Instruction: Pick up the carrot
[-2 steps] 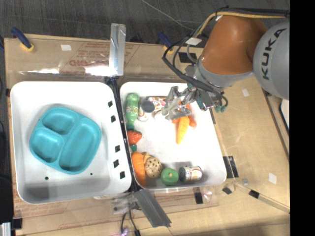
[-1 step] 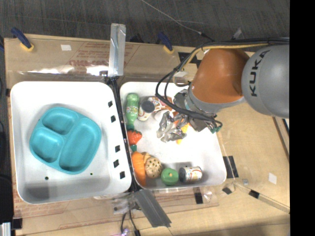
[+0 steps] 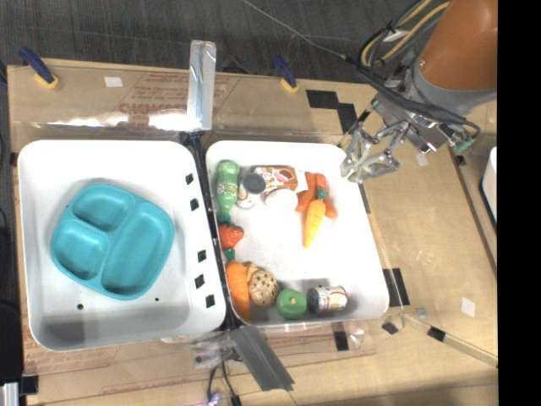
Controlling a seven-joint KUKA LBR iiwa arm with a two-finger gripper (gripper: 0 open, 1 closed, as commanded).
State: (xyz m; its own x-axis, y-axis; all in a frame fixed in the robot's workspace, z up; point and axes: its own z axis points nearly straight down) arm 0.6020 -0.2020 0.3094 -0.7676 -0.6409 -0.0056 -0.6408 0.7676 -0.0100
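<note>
Teal divided plate (image 3: 112, 239) in left bin (image 3: 34, 311); cookie (image 3: 263, 287), small can (image 3: 328, 299) in right bin (image 3: 372, 260).

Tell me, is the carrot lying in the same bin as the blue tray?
No, the carrot lies in the right bin, while the blue tray sits in the left bin.

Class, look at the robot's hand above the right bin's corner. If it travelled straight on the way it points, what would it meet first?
Probably the right bin near its upper right rim, short of the carrot; the hand points down and leftward, though depth is hard to judge.

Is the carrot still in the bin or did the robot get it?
In the bin. The carrot lies in the right bin, and the gripper is apart from it.
</note>
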